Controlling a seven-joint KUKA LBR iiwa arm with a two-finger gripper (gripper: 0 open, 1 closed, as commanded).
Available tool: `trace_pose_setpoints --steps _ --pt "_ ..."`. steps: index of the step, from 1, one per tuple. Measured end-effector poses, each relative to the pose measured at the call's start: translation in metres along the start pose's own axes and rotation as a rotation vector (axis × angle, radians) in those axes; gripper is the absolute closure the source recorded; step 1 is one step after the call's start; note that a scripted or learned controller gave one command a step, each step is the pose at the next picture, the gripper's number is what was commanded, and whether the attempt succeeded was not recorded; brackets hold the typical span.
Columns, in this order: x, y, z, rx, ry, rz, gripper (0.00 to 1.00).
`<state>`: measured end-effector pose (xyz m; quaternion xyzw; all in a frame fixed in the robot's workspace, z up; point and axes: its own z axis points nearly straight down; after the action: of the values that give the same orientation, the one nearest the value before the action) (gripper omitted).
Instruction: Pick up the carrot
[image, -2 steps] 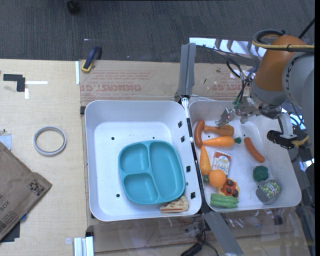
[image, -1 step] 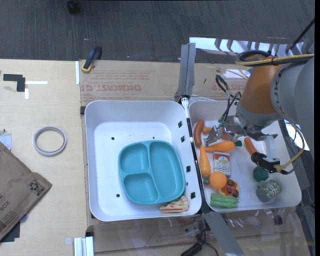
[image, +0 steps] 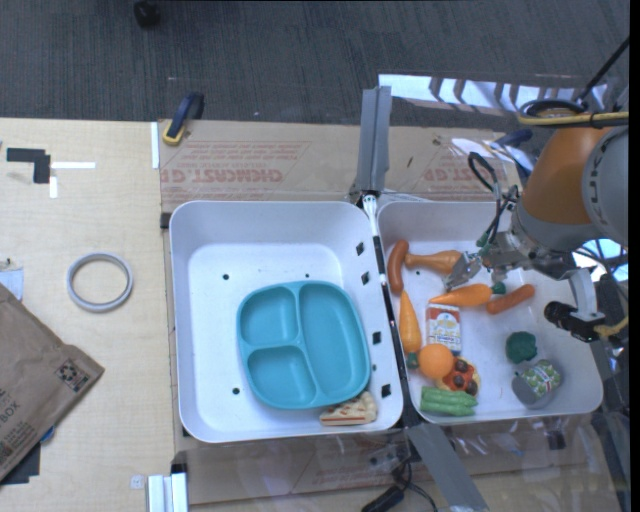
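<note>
On your wooden counter, the right white bin holds the orange carrot. It lies just below the gripper, long axis left to right; its fingers look spread, gripping nothing.

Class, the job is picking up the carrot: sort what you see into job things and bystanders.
Job things: carrot, pincer, right bin.

Bystanders: blue divided plate, tape ring, orange, green beans, sandwich.
</note>
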<state>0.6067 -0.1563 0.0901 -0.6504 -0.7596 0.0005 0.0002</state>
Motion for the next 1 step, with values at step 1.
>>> trace_pose_setpoints --steps 1 --pt "-0.0017 -0.0499 0.0005 0.002 0.002 0.185 0.00"
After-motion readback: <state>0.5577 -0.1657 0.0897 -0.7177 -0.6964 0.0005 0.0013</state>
